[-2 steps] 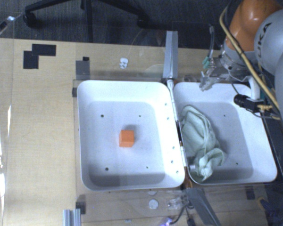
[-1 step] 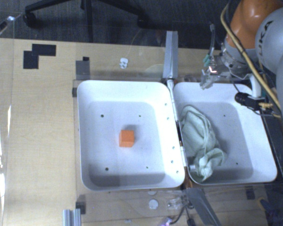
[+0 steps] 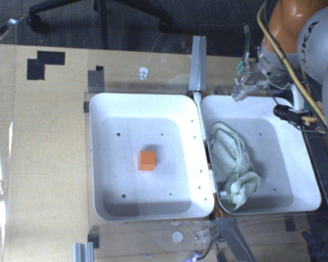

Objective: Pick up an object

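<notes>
robot lab: bench (image 3: 44, 146), twin white bins (image 3: 106, 105)

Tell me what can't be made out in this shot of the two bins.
- Tool: small and blurred above the right bin's far rim, in the camera view; finger state unreadable.
- Arm: cut off by the top and right edges.
- Cloth: its bunched folds hide anything underneath.
- Orange block in the left bin: too small to read its material.

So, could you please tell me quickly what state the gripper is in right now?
Gripper: above the back rim of the right bin, nothing seen in it; open or shut cannot be told.
</notes>
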